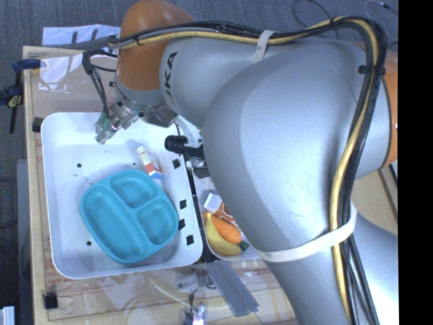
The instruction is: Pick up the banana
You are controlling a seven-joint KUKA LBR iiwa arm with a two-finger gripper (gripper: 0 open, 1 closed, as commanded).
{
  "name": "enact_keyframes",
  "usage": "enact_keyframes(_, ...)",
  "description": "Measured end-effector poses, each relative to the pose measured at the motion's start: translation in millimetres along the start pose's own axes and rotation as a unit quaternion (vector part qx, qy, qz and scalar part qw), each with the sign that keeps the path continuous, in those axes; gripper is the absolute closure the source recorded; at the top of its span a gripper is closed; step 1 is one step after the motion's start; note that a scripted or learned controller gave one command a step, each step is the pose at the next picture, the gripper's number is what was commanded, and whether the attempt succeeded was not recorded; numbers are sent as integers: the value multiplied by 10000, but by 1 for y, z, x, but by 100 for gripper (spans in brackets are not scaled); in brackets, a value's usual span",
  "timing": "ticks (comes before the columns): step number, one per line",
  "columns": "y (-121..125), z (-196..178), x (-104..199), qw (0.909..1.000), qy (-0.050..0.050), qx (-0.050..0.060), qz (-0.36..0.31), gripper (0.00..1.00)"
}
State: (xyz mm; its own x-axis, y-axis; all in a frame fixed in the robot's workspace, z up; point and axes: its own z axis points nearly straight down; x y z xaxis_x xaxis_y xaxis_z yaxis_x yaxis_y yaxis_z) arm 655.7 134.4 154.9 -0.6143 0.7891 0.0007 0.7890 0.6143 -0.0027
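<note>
Over the left bin [57, 202] my gripper [103, 133] hangs, state unclear to me; banana [218, 239] sits well apart, right bin, under the arm.

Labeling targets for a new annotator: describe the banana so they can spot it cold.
Start at the right bin, mostly hidden under the grey arm. At the bin's near-left corner, beside the divider between the bins, lies the banana, a curved yellow fruit. An orange carrot-like piece lies over it; the banana is the yellow one.
</note>
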Motion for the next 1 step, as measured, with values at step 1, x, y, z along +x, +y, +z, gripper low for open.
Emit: enact_keyframes(1,-69,-37,-87,9989,-2,-3,463,100)
